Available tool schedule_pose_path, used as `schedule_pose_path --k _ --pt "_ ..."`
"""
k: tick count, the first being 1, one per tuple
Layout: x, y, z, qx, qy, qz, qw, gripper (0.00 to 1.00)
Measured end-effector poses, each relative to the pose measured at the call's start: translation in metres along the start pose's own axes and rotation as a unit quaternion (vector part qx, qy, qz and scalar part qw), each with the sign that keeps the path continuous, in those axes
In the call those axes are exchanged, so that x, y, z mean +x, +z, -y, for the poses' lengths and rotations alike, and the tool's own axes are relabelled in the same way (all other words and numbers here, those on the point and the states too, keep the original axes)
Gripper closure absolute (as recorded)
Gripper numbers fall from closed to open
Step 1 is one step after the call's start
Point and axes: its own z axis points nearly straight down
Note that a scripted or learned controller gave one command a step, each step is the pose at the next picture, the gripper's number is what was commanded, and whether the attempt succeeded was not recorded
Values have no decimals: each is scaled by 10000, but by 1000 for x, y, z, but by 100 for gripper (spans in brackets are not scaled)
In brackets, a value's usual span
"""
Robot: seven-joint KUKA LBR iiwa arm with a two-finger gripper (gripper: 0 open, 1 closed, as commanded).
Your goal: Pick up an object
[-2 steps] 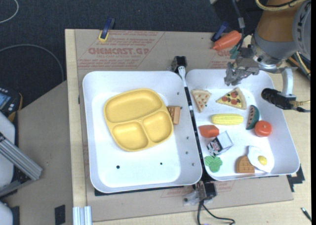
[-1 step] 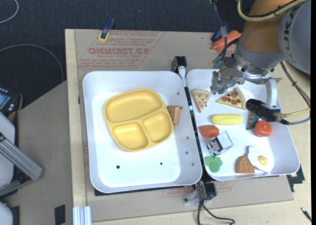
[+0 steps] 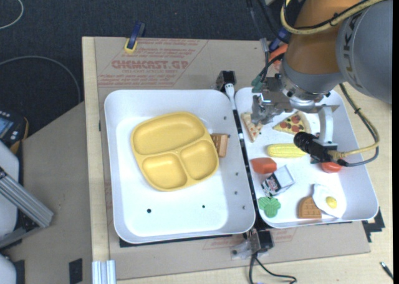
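We see toy food scattered in the right bin (image 3: 365, 205): a pizza slice (image 3: 252, 127) just under our gripper (image 3: 265, 107), corn cob (image 3: 285, 150) nearby. We cannot tell the gripper's state. A yellow divided plate (image 3: 174, 150) sits in the left bin (image 3: 124, 214).

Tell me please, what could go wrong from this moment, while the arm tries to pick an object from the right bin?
1. The claw hangs at the back of the right bin, close to the pizza slice and the wall between the bins; it may hit that wall.
2. The toys lie crowded: corn, fried egg, broccoli. A grasp may push neighbours or catch two.
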Motion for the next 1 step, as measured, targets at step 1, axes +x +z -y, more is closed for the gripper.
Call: schedule_pose_path --k 1 --pt "49 -10 8 -20 -6 -1 10000 100"
